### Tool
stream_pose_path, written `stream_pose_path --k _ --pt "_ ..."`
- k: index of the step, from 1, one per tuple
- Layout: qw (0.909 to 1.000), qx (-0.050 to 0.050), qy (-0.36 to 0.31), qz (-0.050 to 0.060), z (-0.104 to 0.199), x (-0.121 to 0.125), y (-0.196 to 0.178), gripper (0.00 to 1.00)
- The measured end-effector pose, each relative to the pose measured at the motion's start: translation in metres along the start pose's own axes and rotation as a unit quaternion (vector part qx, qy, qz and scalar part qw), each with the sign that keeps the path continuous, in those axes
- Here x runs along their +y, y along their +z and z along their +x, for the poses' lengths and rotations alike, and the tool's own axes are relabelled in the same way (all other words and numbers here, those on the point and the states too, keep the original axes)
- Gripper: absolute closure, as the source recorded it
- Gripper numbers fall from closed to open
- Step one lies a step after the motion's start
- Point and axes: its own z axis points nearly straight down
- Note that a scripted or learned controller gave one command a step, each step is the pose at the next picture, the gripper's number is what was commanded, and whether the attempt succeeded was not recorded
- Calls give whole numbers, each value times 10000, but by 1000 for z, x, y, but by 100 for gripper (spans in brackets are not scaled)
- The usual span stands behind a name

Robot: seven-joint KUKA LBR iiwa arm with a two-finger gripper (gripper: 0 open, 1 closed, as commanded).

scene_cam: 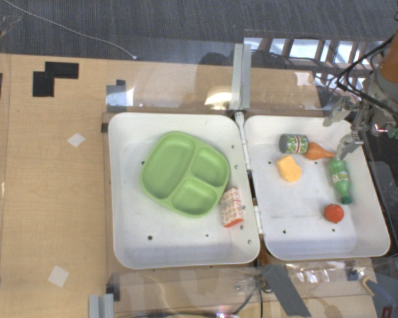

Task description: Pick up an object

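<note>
Presently, the hand point(348, 128) hangs over the right bin's point(305, 234) far right corner, metal fingers apart, clamping nothing. Just below it: slim green plastic bottle point(339, 179), round red ball point(333, 212). Left of it: orange drumstick-shaped toy point(316, 152), small green can point(294, 143), yellow wedge point(290, 169).

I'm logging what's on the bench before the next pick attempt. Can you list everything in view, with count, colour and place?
bins: 2, white, side by side on the bench
divided plate: 1, light green, left bin, centre
small can: 1, white and red, lying on its side in the left bin, at the plate's lower right
can: 1, green label, right bin, upper middle
yellow block: 1, yellow, right bin, below the can
orange item: 1, orange, right of the can
bottle: 1, green, right bin, right side
red ball: 1, red, below the bottle
arm: 1, grey with an orange band, upper right
hand: 1, grey, over the right bin's upper right
</note>
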Motion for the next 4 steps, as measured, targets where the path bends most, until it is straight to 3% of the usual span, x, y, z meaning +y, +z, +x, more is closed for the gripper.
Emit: stream_pose_path --k 1,2,3,4 --pt "9619 111 2730 13 -13 25 109 0" --pt "9631 0 2692 8 -19 26 93 100" --pt "9420 -24 3356 -35 -7 148 8 100" --pt "8984 29 4391 -12 28 219 -1 100"
